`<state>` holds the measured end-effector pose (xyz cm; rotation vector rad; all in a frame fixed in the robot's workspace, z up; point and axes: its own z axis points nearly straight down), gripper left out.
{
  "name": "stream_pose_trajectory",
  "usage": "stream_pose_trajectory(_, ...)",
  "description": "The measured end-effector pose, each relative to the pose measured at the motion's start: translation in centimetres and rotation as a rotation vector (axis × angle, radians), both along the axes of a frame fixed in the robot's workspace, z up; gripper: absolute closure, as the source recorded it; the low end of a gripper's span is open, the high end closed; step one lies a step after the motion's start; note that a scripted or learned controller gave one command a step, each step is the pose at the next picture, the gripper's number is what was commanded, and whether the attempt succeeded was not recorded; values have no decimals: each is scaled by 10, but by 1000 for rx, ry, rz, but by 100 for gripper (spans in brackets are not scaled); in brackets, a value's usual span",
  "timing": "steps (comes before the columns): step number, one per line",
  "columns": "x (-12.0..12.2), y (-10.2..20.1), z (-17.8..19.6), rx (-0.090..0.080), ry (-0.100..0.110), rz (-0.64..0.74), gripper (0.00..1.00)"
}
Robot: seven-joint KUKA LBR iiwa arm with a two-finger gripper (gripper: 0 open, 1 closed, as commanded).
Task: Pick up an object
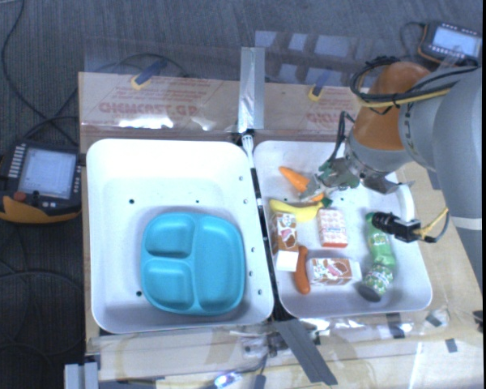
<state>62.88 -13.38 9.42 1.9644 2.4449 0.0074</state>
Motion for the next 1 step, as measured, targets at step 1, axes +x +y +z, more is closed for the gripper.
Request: stream_pose_trajectory(1,-21,-1,131,-3,14,-322,100)
